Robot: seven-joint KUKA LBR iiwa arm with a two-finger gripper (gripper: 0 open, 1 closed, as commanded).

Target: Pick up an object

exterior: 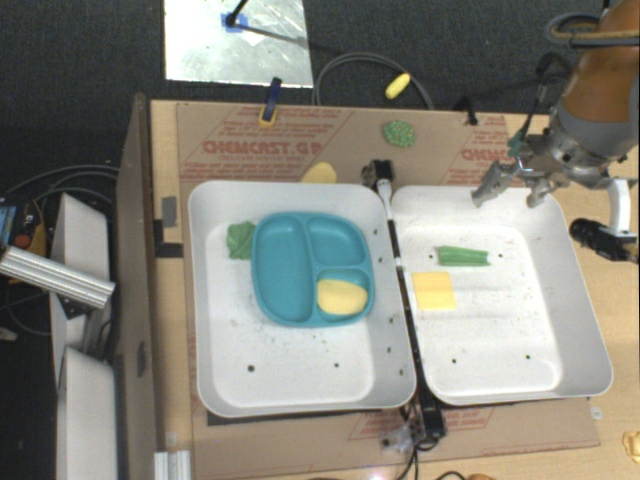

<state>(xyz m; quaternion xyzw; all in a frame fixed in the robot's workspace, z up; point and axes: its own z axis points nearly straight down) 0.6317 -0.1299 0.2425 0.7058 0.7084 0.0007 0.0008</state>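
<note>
The right bin (560, 368) holds a green bean-like piece (462, 256) and a flat yellow square (433, 290) just below it. In the left bin (230, 388) lies a blue divided plate (300, 268) with a yellow lump (341, 296) in its lower right compartment, and a green leafy piece (240, 238) rests against the plate's left edge. My gripper (514, 190) hangs above the right bin's far edge, up and to the right of the green piece. Its two fingers are spread apart with nothing between them.
On the cardboard behind the bins lie a green round thing (400, 133), a yellow piece (320, 174) and a yellow-and-blue tool (270, 103). A yellow-tipped cable (397, 86) curls at the back. A foil sheet (238, 28) lies further back. A metal frame (60, 278) stands at the left.
</note>
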